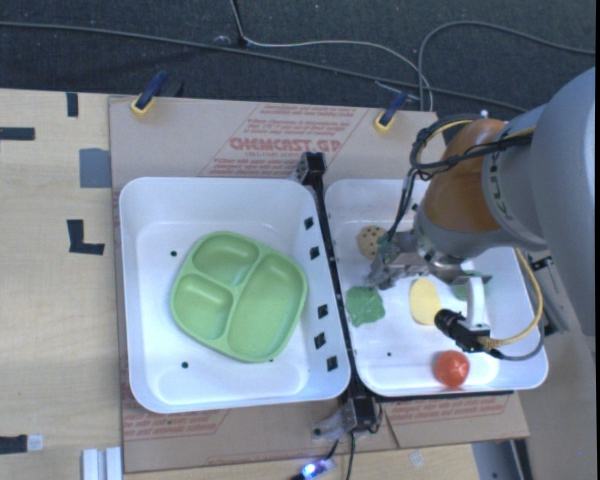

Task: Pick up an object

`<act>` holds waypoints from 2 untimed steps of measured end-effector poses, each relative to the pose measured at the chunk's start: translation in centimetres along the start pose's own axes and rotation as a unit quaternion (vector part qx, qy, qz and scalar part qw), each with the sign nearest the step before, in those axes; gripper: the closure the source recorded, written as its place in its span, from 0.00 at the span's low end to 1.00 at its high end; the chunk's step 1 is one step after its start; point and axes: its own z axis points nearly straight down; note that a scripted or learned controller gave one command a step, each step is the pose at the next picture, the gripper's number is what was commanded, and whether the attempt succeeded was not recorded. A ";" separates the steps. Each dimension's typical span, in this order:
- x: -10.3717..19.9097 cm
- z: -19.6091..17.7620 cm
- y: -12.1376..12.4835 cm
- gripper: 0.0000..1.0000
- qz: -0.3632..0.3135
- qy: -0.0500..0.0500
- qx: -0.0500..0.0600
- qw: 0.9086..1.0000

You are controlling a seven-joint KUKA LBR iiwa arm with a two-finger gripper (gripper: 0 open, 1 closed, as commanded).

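**Jaws low in the right bin, green piece just below-left**

The jaws [388,268] hang at the left-centre of the right bin [525,373], and whether they are released or clenched cannot be told; nothing shows between them. The nearest candidate is a green object [365,306], just below and slightly left of the jaws, close to the bin's left wall, lumpy with no clear long axis. A tan round object [370,239] lies just above them. A yellow object [424,301] sits to their right under the wrist, a red ball [452,368] further toward the lower right. The left bin [140,208] holds a green divided plate [240,295]. The wall beside the green object may crowd a grasp.
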 end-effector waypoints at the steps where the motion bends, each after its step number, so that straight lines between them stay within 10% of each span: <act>1: -0.3 -4.6 0.8 1.00 0.001 0.000 0.000 1.000; 2: 0.7 -9.6 0.9 1.00 0.000 0.000 0.000 1.000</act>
